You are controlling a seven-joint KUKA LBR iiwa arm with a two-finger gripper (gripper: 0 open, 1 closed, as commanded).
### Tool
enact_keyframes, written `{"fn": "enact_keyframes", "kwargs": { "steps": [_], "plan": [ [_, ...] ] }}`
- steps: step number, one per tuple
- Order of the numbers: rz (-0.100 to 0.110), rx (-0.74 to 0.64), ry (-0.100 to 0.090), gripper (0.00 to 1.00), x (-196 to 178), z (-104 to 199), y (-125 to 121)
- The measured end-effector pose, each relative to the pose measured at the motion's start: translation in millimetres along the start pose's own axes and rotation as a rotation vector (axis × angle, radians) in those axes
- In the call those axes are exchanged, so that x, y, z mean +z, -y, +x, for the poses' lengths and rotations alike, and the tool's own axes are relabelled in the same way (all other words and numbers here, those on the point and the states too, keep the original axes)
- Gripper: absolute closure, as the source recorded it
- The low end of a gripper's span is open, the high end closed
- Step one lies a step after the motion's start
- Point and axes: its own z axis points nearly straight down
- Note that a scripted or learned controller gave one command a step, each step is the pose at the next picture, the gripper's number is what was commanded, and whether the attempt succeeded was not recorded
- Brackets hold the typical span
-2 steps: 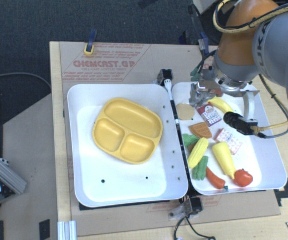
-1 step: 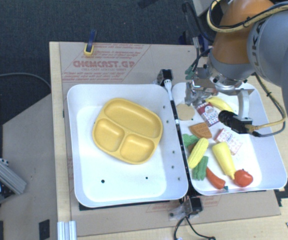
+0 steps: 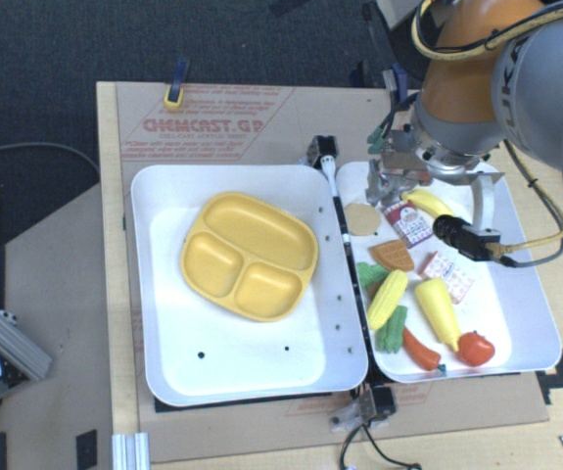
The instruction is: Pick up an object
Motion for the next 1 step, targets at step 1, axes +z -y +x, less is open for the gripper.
{"fn": "enact_keyframes", "kwargs": {
  "steps": [1],
  "plan": [
    [0.002, 0.0, 0.001, 1.0, 13.8, -2.9, -8.9]
  ]
}}
